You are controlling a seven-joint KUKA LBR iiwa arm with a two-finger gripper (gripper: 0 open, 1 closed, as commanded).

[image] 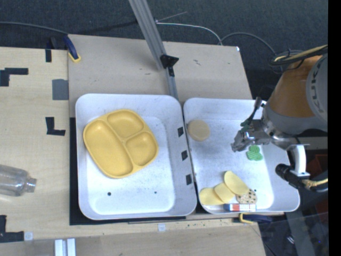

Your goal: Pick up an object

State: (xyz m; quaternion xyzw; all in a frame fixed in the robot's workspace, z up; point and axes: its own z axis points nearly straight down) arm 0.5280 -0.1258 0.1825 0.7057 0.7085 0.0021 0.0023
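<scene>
The grey arm [298,100] with its orange band reached in from the right over the right bin [213,159], and its hand [241,142] hung low above the bin's floor; whether it was spread or pressed together could not be told, and nothing showed between its tips. A small green object [254,153] lay just beside the hand, toward the bin's right wall. A round tan disc [199,130] sat near the bin's upper left, well apart from the hand. Pale yellow pieces [226,190] were heaped in the near corner. In the left bin [128,201] lay a yellow divided plate [120,142]. A clear bottle [15,180] lay on the counter [32,137] at far left.
</scene>
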